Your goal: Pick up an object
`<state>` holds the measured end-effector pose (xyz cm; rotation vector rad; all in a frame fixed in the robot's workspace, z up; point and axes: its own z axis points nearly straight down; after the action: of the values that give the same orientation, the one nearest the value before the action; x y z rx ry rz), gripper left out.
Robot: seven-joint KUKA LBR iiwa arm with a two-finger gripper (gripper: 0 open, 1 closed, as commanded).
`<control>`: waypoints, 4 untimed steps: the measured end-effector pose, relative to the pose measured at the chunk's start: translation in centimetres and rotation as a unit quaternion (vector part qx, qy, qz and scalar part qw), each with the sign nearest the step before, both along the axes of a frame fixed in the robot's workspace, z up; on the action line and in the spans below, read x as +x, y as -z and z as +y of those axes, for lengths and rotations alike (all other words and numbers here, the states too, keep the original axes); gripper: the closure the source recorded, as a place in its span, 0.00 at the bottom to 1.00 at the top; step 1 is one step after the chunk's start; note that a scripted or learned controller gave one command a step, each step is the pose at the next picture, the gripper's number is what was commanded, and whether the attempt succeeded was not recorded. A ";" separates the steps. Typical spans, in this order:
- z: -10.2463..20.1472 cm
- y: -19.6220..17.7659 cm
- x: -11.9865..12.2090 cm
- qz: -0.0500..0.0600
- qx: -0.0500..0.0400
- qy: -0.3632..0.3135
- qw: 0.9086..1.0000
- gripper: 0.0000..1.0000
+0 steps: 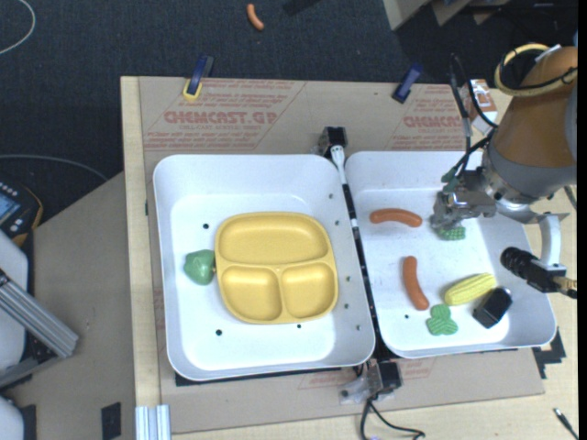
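Arm: I see it reaching in from the right, wrist bent downward.
Gripper: pointing down, low.

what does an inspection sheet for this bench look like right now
surface: two shallow white bins, left bin and right bin, on brown cardboard
job's things: right bin holds two orange toy sausages, yellow toy corn cob, green leafy toy, black block, green piece under the gripper
clutter: yellow divided plastic plate and green round toy in left bin
grippers: gripper low over the green piece, grasp unclear
cables: black cable at front edge
surroundings: dark carpet, stray orange piece
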<state>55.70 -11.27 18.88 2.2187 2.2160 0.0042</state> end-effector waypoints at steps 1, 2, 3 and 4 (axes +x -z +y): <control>0.0 -3.9 0.1 0.000 0.000 -0.001 1.000 1.00; 5.1 -2.8 -0.8 0.004 0.002 -0.003 1.000 1.00; 10.3 -2.4 -1.5 0.005 0.003 -0.004 1.000 1.00; 14.1 -3.1 -4.1 0.005 0.003 -0.003 1.000 1.00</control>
<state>51.55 2.84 22.02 2.2195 2.2298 -0.0006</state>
